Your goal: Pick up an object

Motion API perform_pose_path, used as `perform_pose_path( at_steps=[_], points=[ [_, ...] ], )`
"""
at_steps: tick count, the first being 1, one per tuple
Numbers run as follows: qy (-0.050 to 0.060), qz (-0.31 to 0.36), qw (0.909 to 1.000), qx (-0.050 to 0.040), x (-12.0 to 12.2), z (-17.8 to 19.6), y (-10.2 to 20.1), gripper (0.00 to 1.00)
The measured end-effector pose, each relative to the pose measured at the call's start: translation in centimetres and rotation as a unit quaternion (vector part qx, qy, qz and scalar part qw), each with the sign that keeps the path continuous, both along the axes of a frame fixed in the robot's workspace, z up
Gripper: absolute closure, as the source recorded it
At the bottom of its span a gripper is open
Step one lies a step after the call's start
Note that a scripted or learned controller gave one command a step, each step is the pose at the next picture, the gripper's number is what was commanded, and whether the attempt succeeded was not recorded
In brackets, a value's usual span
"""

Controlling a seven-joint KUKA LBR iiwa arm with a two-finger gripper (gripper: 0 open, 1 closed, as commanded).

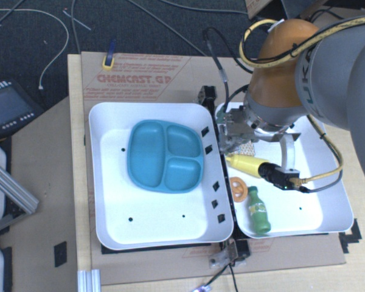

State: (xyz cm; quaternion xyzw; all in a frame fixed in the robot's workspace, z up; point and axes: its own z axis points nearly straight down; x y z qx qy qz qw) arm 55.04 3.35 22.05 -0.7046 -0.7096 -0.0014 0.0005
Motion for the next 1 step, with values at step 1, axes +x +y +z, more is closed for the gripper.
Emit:
perform_pose_path(
  at_steps=[1],
  points=[
    [0.001,0.0,1.0,0.0,-0.69,0.15,4.89,1.0]
  ],
)
